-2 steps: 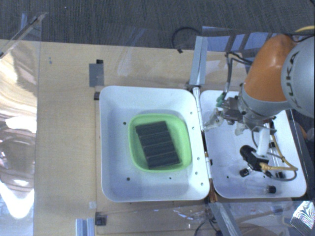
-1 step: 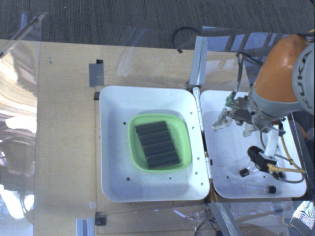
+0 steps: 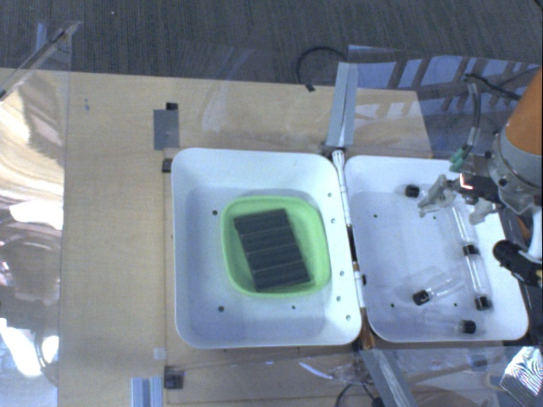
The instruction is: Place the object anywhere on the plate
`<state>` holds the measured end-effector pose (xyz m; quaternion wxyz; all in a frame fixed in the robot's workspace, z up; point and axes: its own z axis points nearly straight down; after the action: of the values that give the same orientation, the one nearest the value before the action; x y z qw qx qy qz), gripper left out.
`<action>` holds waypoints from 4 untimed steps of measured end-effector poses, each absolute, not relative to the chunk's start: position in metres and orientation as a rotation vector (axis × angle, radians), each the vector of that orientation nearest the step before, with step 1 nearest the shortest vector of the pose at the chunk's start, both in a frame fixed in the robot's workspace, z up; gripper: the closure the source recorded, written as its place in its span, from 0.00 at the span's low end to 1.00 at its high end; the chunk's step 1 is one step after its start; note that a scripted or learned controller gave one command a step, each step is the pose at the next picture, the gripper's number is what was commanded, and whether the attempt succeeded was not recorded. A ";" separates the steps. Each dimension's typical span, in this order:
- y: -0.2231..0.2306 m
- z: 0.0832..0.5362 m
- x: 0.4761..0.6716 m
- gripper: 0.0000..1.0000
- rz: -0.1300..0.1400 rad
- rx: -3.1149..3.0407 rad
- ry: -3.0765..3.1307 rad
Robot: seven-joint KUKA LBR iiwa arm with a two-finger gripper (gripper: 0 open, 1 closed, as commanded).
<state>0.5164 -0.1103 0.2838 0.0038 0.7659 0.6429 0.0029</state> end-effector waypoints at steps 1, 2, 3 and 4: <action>-0.196 0.316 0.500 0.00 0.007 2.330 2.092; -0.202 0.316 0.489 0.00 0.005 2.305 2.121; -0.202 0.275 0.489 0.00 0.004 2.325 2.103; -0.202 0.271 0.489 0.00 0.007 2.379 2.042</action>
<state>0.4890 -0.2025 0.2714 0.0031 0.7589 0.6512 0.0021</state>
